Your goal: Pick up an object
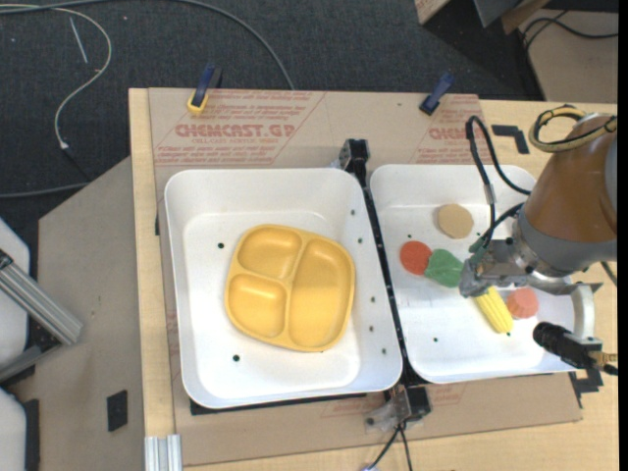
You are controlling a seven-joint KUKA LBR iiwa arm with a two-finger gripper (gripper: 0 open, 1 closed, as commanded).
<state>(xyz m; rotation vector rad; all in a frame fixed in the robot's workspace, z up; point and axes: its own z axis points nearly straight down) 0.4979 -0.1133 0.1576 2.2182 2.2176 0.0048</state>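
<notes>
Because the job was to pick up 1 thing, the arm reached in over the right bin, where all the small toys lay. The gripper hung low there, right at the top end of the yellow corn. The corn stuck out just below it, lying flat on the bin floor. A green leafy toy lay just to the side of the gripper, toward the other bin, and a red round toy sat past that one. A tan round toy sat a little way off toward the back of the bin. A pink toy peeked out close by the corn, on the arm's side.

The wrist hid the tips, so nobody could tell how wide the gripper was, or if it pinched the corn. It may only have touched it.

The left bin held a yellow plate with 3 parts, well away from the gripper.
</notes>
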